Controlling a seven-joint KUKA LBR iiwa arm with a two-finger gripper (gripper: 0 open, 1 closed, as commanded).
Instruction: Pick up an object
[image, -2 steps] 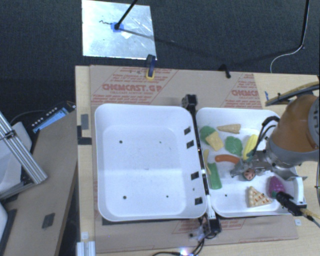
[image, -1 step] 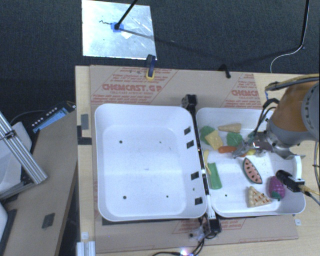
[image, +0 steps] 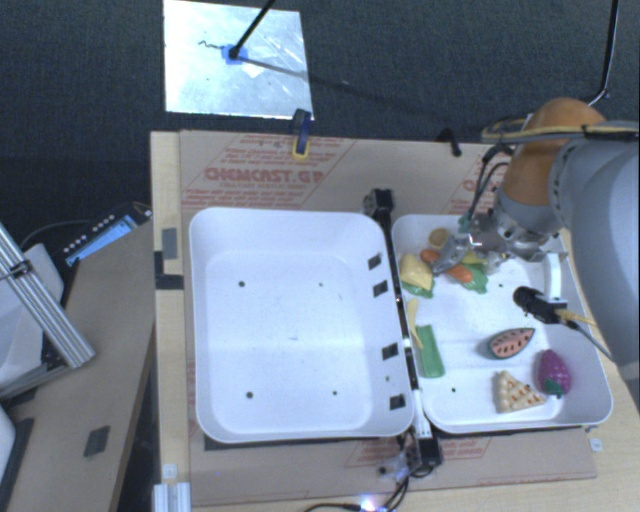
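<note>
Gripper (image: 470, 248) down in right bin (image: 585, 405), at the far-left cluster of toy food. Finger state: cannot tell, tips buried in clutter and blurred.

Directly under/beside the tips: orange carrot-like piece (image: 455, 270), touching a green piece (image: 476, 280); yellow piece (image: 416, 275) just to the left against the bin wall; small yellow-brown item (image: 439, 238) on the far side. Nothing visibly between the tips, so no hold claimed.

Likely target: the orange piece, nearest, just below-left of the tips. Long axis roughly left-right with a slight tilt. Crowded neighbours likely to foul a clean close.

Easier isolated options nearer the camera: green stick (image: 429, 350), long axis near-far along the divider; watermelon slice (image: 511, 343); pizza wedge (image: 516, 392); purple item (image: 554, 372).

Left bin (image: 215, 420) well apart.

Writing: red print on the cardboard sheet (image: 330, 165) under the bins, reads roughly "QUIKCAST" plus more, too blurred to confirm. Mirrored red print at the near edge, unreadable.
</note>
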